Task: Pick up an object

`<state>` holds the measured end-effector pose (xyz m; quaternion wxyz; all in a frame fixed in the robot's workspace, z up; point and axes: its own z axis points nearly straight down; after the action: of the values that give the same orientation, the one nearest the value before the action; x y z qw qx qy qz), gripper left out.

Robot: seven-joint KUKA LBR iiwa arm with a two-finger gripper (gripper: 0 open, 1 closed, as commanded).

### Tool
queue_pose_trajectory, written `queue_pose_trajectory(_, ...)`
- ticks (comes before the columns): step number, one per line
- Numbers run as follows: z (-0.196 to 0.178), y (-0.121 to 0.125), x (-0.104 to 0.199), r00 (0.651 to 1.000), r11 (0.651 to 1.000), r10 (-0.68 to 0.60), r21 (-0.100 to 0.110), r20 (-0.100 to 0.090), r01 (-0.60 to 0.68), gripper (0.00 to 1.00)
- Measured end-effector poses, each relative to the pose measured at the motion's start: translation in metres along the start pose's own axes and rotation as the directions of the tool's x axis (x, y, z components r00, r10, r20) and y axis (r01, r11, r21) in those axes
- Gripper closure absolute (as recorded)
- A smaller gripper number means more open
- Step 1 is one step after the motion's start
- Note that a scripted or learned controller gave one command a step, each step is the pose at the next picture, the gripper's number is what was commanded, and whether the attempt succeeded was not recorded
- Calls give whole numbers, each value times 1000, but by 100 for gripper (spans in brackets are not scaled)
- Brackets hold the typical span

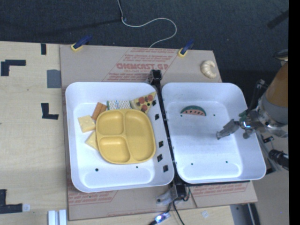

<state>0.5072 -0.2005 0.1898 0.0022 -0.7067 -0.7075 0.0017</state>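
Nearest your camera, at the bottom edge, you have a black clamp and cable (174, 197) at the front junction of the two bins, resting on the cardboard sheet (140, 64) that covers the desk (28, 139).

Left bin (82, 172): you will find a yellow divided plate (125, 136) lying flat near the middle, three compartments facing up. Tucked against and partly under its upper left rim are several flat toy food pieces: a pale yellow square (86, 123), an orange-brown strip (98, 109), a patterned piece (118, 104) and a pizza-like slice (145, 101) near the divider. Exact overlaps among them cannot be made out.

Right bin (234, 95): one watermelon slice (193, 111) lies flat on the floor in the upper left part, rind arc uppermost. It touches nothing else.

The arm (277, 95) enters from your right, over the bin's right wall. The hand (233, 129) sits inside the right bin, on the right side at mid height, with one grey finger (225, 131) angled down toward the left. You cannot tell from this view whether the hand is open or closed; nothing is seen between its parts. The watermelon slice lies well apart from it, up and to the left.

Outside the bins: a small cream-coloured object (209, 69) sits on the cardboard above the right bin's top corner. Two blue-and-yellow clips (81, 42) hold the cardboard's far edge. A white cable (150, 25) loops across the dark floor beyond.
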Motion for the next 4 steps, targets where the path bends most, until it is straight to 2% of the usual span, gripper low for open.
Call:
queue_pose_trajectory(2,87,-3,-1,1000,1000,0,1,-1,0,0)
queue_pose_trajectory(3,106,-2,0,1000,1000,-1,-4,2,1,0)
queue_pose_trajectory(4,94,-2,0,1000,1000,-1,-7,4,1,100)
